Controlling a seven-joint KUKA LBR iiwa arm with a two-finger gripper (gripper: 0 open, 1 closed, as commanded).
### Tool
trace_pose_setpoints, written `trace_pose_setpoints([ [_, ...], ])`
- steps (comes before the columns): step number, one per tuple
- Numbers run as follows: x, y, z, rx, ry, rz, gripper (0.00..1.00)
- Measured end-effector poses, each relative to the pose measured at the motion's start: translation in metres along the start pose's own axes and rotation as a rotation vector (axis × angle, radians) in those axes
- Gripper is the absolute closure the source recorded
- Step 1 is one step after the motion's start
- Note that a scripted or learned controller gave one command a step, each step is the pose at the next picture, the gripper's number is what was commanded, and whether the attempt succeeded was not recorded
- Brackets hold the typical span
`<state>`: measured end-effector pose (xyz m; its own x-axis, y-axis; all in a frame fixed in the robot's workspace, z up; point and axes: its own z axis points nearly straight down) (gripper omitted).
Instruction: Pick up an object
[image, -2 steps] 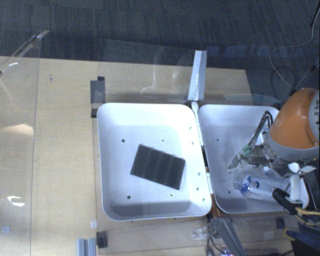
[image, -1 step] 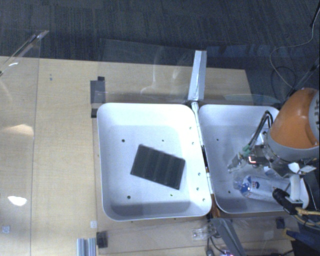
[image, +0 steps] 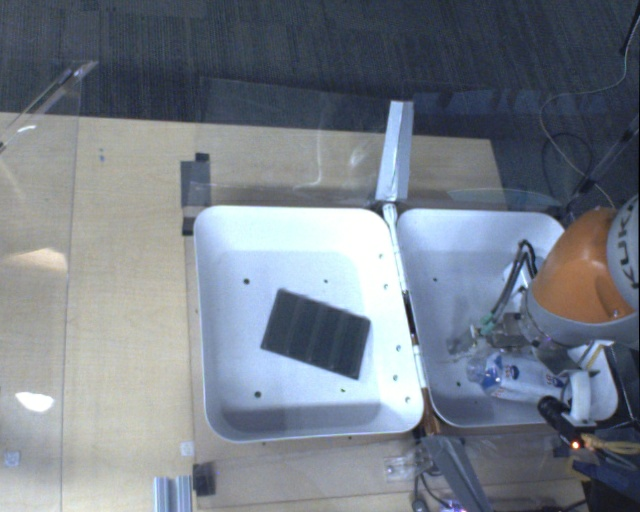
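The arm (image: 590, 270) reaches into the right bin (image: 450, 250), with the gripper (image: 497, 350) low over a clear bottle (image: 510, 378) at the bin's 5 o'clock corner. Whether the jaws are released or clenched, I cannot tell. A dark ridged pad (image: 316, 333) lies untouched at the left bin's (image: 230, 240) centre, so by my judgement nothing is lifted yet.

Grey arm (image: 628, 235) with a rounded orange band (image: 578, 268), black lettering, and thin dark cables along its wrist.
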<state>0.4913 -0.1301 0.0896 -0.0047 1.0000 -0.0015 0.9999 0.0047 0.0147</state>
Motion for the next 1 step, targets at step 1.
trace_pose_setpoints([
  [1, 0.0012, 0.0032, -0.0122, -0.008, 0.000, -0.002, 1.00],
])
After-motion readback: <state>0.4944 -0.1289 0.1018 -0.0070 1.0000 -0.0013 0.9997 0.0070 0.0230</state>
